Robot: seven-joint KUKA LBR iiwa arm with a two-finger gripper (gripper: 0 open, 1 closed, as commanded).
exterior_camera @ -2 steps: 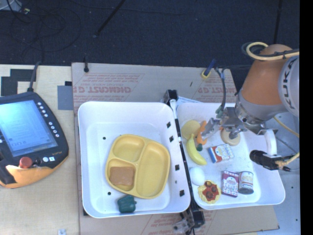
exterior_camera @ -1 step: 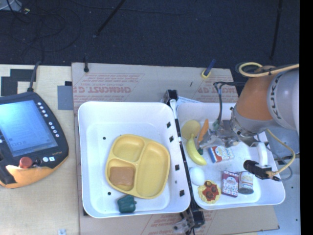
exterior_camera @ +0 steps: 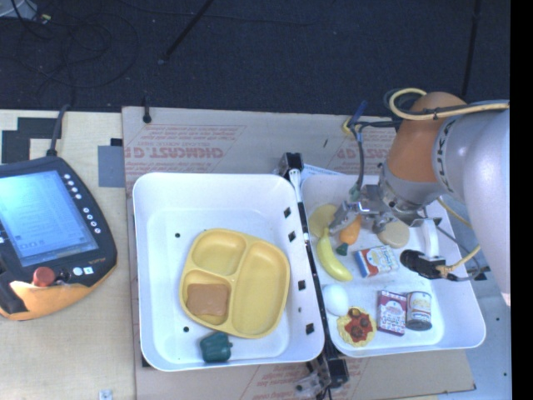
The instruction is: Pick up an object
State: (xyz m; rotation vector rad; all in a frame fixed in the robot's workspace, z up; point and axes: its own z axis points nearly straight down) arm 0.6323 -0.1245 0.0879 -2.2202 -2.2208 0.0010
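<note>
My gripper [exterior_camera: 364,212] hangs low over the back of the right bin [exterior_camera: 466,327], at the end of the grey arm with the orange band. Directly under it lies a small orange carrot-like piece [exterior_camera: 351,231], touching or nearly touching the gripper's tip. A banana [exterior_camera: 331,258] lies just left of that piece, with a pale yellow fruit [exterior_camera: 321,219] behind it. To the gripper's right sits a beige round piece [exterior_camera: 394,235], and a blue-and-white box [exterior_camera: 376,262] lies in front.
Nearer the right bin's front are a white egg [exterior_camera: 336,297], a small pizza [exterior_camera: 357,327], a red box [exterior_camera: 391,312] and a can [exterior_camera: 419,310]. The left bin [exterior_camera: 158,223] holds a yellow divided plate [exterior_camera: 258,286] bearing toast [exterior_camera: 206,299], plus a green pepper [exterior_camera: 216,347]. A tablet [exterior_camera: 46,223] rests at far left.
</note>
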